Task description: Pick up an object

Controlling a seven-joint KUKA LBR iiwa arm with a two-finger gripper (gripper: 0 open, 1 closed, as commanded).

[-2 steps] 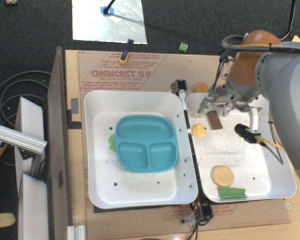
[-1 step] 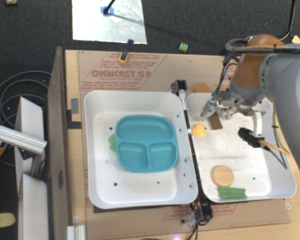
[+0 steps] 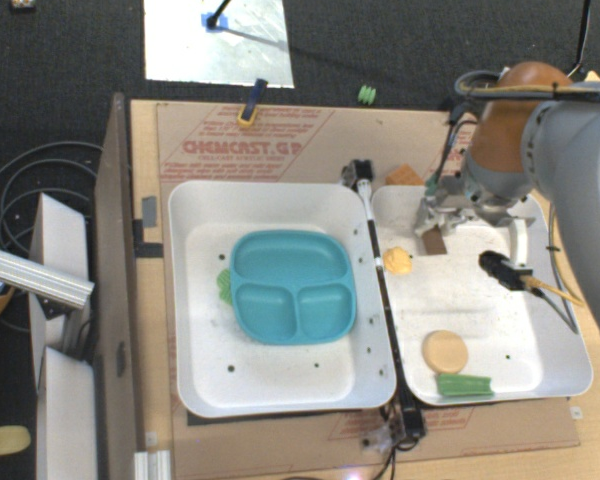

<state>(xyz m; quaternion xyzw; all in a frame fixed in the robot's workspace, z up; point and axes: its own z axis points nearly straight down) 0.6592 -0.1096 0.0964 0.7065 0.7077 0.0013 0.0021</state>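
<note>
The grey arm comes in from the right and bends down over the far end of the right bin, its orange band uppermost and the wrist turned toward the strip where the two bins meet. The gripper hangs low over that bin's far left corner, close to the white floor. Whether it is apart or together cannot be told, since the wrist and its metal parts cover it from above. Just at its lower tip sits a small brown piece, dark, flat-sided and roughly rectangular, tilted a little; it touches or nearly touches the gripper, and whether it is gripped or merely lies beneath cannot be told. Nearby, just beside the dividing strip, lies a small yellow lump. Well apart, toward the near end of the same bin, a round tan disc rests just beside a short green piece against the near wall. The left bin bears a teal three-compartment plate, and a bit of something green peeps from under its left edge, the rest hidden. Beyond the right bin's far rim an orange wedge shows, partly cut off by the rim.
</note>
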